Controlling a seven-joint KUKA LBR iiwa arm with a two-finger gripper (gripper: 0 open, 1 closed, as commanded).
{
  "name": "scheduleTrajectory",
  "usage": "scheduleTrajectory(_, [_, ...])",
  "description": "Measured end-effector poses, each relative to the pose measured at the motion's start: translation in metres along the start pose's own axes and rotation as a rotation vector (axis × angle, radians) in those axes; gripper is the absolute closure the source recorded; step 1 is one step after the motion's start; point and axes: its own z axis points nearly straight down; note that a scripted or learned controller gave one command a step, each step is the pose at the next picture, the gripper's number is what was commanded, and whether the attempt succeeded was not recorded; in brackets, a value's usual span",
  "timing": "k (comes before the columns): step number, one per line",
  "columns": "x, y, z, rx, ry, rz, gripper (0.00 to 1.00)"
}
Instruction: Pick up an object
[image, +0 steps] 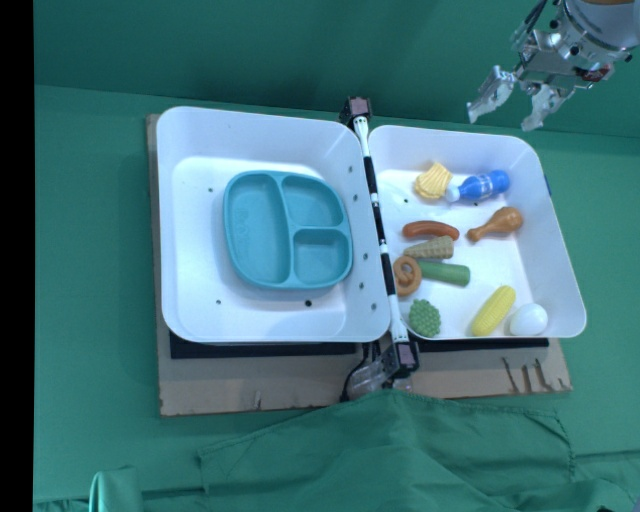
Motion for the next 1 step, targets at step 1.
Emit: scheduleTrajectory(1, [0.0052, 0.0076, 0.0504, 0.005, 0.0, 0.0, 0.0])
